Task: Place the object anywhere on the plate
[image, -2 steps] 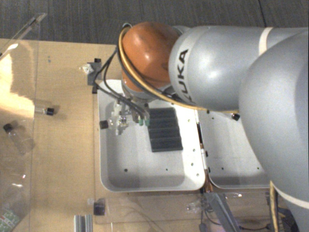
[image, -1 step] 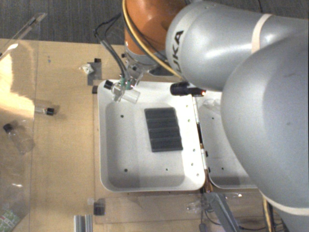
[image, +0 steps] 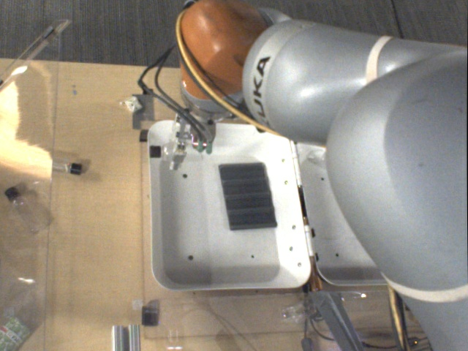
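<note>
A dark, ribbed rectangular plate lies flat in the middle of the left white bin. My gripper hangs below the orange wrist band, over the bin's far left corner, up and to the left of the plate and apart from it. A small greenish speck shows at the gripper's tip; it is too small to tell what it is or whether it is held. The grey arm hides the rest of the bin's far edge.
The right bin is mostly covered by the arm. Small dark fittings sit on the wooden bench at the left and near the front. A bracket stands beside the left bin's far corner.
</note>
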Controlling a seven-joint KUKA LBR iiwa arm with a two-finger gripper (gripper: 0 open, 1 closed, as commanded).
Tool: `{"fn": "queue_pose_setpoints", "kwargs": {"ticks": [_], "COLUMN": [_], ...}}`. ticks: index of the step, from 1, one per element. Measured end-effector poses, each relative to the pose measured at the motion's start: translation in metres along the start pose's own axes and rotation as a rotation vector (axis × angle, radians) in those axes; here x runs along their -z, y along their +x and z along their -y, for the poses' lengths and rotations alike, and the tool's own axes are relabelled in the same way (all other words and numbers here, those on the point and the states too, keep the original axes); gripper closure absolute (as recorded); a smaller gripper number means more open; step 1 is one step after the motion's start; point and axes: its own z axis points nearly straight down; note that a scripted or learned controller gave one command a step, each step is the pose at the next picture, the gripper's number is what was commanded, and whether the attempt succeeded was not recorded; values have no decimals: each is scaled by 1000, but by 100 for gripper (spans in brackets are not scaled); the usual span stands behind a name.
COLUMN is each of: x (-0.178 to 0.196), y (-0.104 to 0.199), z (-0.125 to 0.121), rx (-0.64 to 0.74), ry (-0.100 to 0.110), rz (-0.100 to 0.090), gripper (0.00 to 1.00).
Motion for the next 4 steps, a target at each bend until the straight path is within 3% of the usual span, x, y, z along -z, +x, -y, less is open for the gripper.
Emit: {"fn": "queue_pose_setpoints", "kwargs": {"ticks": [1,2,3,4], "x": [32,1,23,-40], "y": [11,-16,-18,-17], "z": [0,-2,13,12], "rx": [643,1046,1505,1396], "ry": [-2,-3,-2,-3], "rz": [5,3,5,1], "gripper": [100,100,100,100]}}
